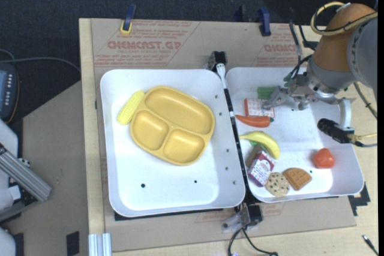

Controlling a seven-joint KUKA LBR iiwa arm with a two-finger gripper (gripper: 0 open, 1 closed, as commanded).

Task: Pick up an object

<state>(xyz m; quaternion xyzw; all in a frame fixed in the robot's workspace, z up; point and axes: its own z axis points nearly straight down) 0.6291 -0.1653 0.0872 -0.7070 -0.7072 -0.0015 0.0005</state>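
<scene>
My gripper (277, 99) hangs low over the back of the right bin (348, 180), reaching in from the right. Just left of its tip lie a green block (264, 92) and a red-and-white box (258, 107). A red chili pepper (252, 121) lies just in front of the box. Nearer the front are a banana (262, 141), a maroon packet (260, 167), a round cookie (276, 183), a slice of toast (296, 177) and a red tomato (323, 157). I see nothing lifted off the bin floor.
The left bin (114, 147) holds a yellow divided plate (173, 124) with a corn cob (130, 107) beside its left rim. The grey arm with its orange band (339, 39) covers the right bin's back right corner. A black divider (231, 123) runs between the bins.
</scene>
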